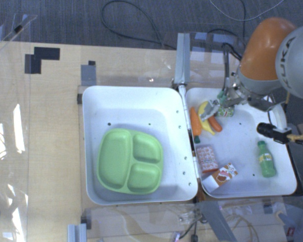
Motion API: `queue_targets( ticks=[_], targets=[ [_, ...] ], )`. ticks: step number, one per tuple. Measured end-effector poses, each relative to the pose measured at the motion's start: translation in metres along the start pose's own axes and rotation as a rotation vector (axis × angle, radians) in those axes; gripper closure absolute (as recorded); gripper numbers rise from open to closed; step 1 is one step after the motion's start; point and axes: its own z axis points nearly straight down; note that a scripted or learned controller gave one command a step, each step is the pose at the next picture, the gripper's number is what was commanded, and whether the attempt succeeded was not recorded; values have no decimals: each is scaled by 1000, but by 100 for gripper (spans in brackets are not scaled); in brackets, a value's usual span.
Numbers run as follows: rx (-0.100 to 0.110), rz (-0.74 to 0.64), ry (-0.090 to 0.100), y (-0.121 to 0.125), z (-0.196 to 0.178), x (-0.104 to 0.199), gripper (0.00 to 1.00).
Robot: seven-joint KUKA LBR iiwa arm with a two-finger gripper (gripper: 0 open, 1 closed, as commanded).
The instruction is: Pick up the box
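The box is a small pinkish speckled pack lying flat near the left wall of the right bin, in its front half. My gripper hangs at the back left of that bin, over a yellow banana and a short red-orange sausage-like piece. It is well behind the box and apart from it. Nothing can be seen held in it.
An orange carrot lies along the right bin's left wall. A white and red-brown packet sits just in front of the box. A green bottle lies at the right. The left bin holds a green divided plate.
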Motion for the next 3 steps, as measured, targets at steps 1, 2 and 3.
queue_targets(
  ticks=[1, 2, 3],
  targets=[
    [3, -79, 1, -40, 79, -23, 0],
    [-10, -214, -7, -57, 96, -11, 0],
    [10, -337, 9, -14, 98, -35, 0]
  ],
)
